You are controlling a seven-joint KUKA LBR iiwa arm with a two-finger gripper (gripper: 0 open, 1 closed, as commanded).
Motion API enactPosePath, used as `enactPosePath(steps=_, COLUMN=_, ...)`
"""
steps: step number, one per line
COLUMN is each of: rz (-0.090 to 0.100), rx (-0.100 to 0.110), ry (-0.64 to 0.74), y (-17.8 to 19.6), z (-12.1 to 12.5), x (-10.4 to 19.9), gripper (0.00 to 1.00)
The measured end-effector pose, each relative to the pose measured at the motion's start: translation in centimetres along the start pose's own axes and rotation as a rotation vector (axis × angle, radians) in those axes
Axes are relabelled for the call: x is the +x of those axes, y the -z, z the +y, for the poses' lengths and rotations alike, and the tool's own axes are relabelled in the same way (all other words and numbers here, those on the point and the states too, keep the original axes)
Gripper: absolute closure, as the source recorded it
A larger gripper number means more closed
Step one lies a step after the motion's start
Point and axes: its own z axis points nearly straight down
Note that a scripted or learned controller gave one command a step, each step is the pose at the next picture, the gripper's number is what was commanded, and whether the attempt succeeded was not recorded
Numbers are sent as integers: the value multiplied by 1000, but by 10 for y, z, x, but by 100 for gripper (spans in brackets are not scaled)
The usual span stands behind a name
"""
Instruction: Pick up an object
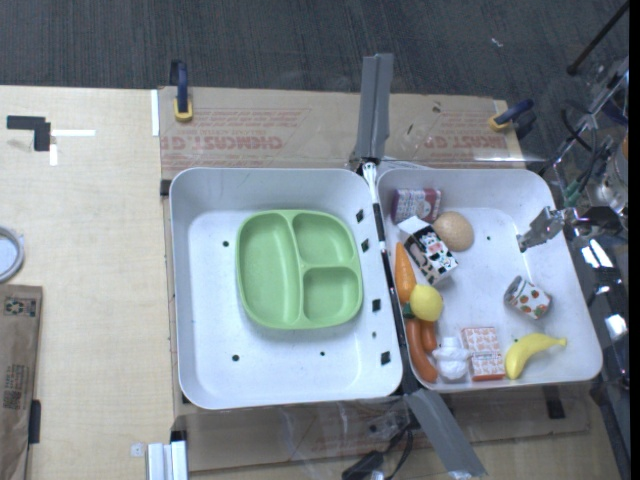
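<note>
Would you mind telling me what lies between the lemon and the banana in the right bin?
In the camera view, a small red-and-white packet lies between the lemon and the banana, on the right bin's floor.

The two bins, left (190, 268) and right (560, 193), looked like smooth white plastic with a faint sheen. In the left bin, the green divided plate (298, 268) was matt plastic. The bench top (80, 218) looked like pale wood, smooth and matt, and the sheet at the far side (270, 128) like printed brown cardboard. In the right bin, the banana (533, 352) and lemon (426, 303) had a glossy, plastic look, the carrot (403, 271) a smooth one, and the cow-print carton (431, 251) looked like printed card. The gripper (545, 228) showed dull grey metal.
</note>
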Motion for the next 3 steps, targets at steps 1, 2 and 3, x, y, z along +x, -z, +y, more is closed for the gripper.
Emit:
enactPosePath(steps=1, rz=9, rx=3, ry=152, y=-113, z=-40, x=-10, gripper=0)
enactPosePath(steps=2, rz=3, rx=2, ry=148, y=-105, z=-39, x=-14, gripper=100)
enactPosePath(steps=3, rz=-1, rx=-1, ry=189, y=-1, z=0, x=72, gripper=100)
